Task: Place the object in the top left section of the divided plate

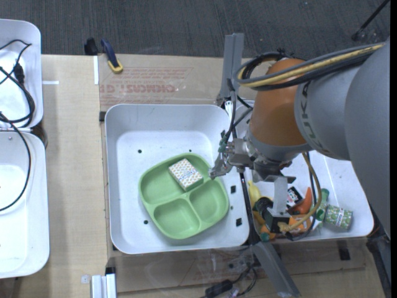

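Note:
A light green divided plate [162, 190] lies in the left white bin [124, 160], turned at a slant. A small white block with a dotted pattern [185, 174] rests flat in the plate's upper section, near the far rim. My gripper [219, 168] hangs just right of the plate's upper right rim, a short way from the block and not touching it. The grey arm with its orange band [279, 117] reaches in over the wall between the two bins.
The right bin [356, 185] holds several small items, among them a green patterned bottle [338, 216] and orange and yellow pieces [279, 219], partly under the arm. A blue-handled tool [110, 56] lies on the bench behind the bins. White trays with black cables [15, 98] stand at the left.

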You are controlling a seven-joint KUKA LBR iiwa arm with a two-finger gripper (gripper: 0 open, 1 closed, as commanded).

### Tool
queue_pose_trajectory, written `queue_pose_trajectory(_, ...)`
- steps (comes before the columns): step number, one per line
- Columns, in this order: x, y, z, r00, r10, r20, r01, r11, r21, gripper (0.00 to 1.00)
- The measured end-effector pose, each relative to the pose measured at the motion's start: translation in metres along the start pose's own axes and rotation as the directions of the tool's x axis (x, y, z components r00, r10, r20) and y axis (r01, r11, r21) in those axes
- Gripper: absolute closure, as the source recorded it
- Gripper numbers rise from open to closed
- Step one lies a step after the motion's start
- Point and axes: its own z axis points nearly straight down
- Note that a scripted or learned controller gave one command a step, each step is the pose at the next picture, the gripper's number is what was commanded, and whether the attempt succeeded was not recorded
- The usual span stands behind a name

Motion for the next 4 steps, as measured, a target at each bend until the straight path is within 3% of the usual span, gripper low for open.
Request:
queue_pose_trajectory(1,0.054,0.015,-0.027,1.000,0.023,0.000,-0.023,1.000,0.000,0.00)
queue_pose_trajectory(2,0.052,0.015,-0.034,1.000,0.023,0.004,-0.023,1.000,0.003,1.00)
queue_pose_trajectory(3,0.068,0.029,0.022,0.993,0.117,0.002,-0.117,0.993,0.002,1.00)
queue_pose_trajectory(4,0.024,-0.033,-0.040,0.996,0.084,0.001,-0.084,0.996,0.000,1.00)
